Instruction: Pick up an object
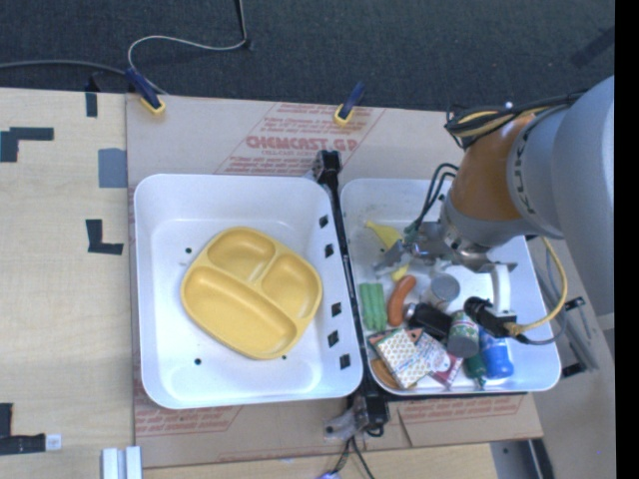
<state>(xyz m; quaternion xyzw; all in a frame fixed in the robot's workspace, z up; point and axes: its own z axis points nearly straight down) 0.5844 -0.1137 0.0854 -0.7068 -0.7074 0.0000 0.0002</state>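
Note:
My gripper (399,255) hangs low over the upper middle of the right bin (544,367), reaching in from the right. Just up and left of it lies a small yellow piece (380,233). Below it an orange sausage-shaped toy (400,298) lies next to a green ribbed piece (371,305). A patterned packet (407,357) rests at the bin's front, with a blue object (496,360) to its right and a grey round lid (442,289) near the wrist. Nothing shows between the gripper's tips.
The left bin (160,367) holds a yellow divided plate (252,290). A black divider (339,267) runs between the bins. Two yellow clamps (347,108) and a cable sit at the back of the cardboard.

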